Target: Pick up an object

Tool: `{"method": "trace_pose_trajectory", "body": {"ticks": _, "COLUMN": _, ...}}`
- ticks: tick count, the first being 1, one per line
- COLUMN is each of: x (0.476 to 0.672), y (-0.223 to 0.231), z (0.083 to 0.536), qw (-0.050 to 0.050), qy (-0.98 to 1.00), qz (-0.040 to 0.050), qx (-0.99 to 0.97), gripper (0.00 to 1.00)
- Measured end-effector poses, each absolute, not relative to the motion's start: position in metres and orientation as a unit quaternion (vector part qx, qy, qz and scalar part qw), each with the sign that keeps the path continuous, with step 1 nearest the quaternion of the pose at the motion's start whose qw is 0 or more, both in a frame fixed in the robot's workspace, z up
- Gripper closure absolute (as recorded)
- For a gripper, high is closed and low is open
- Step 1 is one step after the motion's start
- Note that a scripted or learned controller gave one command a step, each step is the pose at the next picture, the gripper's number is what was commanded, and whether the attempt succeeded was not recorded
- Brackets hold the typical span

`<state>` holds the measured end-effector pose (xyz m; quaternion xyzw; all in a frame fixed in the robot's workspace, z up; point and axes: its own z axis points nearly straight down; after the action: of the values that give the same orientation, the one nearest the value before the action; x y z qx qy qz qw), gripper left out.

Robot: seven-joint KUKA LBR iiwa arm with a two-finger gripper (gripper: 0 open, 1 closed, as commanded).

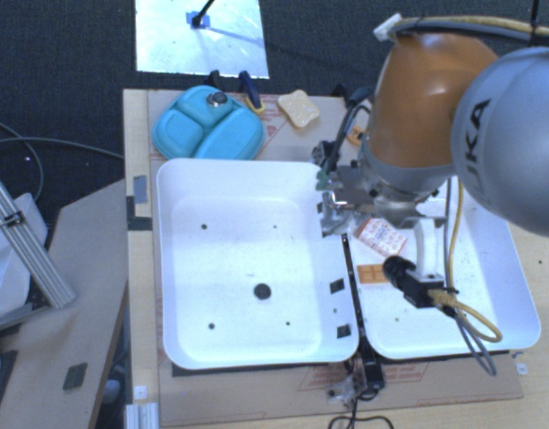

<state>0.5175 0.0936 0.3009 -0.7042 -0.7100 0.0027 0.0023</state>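
A: Log the desk (140, 329) layout for me.

B: You have two bins side by side on it: left bin (248, 266), right bin (489, 311). A small disc (262, 290) lies in the left bin, toward its near half.

A: And the right one?

B: You'll find a packet (380, 235) and a small block (370, 274) in it, close to its left wall, under the arm (435, 105).

A: Behind the bins?

B: A divided dish (207, 125) sits behind the left bin; a sponge-like piece (298, 108) lies to its right.
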Motion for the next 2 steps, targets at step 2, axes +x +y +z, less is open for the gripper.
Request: {"method": "trace_pose_trajectory", "body": {"ticks": 2, "x": 0.483, "y": 0.029, "z": 0.184, "qw": 0.002, "qy": -0.707, "qz": 0.0013, "qx": -0.707, "gripper": 1.00}}
